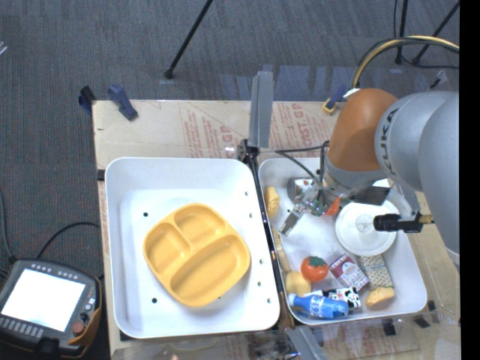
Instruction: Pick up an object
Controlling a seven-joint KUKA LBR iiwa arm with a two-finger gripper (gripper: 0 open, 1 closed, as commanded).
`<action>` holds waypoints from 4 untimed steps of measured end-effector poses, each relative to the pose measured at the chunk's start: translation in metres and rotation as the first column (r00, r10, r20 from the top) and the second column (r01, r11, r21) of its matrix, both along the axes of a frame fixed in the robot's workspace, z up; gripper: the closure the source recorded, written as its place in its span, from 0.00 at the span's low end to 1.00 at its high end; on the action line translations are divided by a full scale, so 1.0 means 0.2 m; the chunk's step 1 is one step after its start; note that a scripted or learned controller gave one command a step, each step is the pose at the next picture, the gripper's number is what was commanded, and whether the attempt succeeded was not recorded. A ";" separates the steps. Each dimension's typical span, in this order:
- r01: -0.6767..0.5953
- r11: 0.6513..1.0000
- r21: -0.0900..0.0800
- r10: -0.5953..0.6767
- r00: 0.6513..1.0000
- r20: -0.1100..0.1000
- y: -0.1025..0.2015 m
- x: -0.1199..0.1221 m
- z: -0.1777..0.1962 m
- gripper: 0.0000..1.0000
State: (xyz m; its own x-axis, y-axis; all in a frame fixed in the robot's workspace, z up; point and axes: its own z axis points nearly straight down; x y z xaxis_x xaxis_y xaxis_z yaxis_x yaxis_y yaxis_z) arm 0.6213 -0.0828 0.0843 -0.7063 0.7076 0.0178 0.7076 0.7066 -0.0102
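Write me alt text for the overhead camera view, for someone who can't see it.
A grey robot arm reaches from the right, its claw low over the right white bin, which holds a tomato, a blue bottle, a white round lid and small packets. The left white bin holds a yellow divided plate.

A divided plate (196, 253) was placed in the left bin (120, 178). In the right bin (416, 280), a tomato (314, 268) was set behind a bottle (324, 304), left of a round lid (364, 229).

Yellow divided tray (196, 254), white bins (120, 201), red tomato (314, 268), blue bottle (319, 304), orange-banded grey arm (390, 141)
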 end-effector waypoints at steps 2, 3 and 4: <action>0.221 0.975 -0.003 -0.221 0.975 -0.018 -0.07 0.08 0.00 0.00; 0.387 0.922 -0.008 -0.387 0.922 -0.005 -0.08 0.09 -0.01 0.00; 0.380 0.925 -0.010 -0.380 0.925 0.001 -0.32 0.09 0.00 0.00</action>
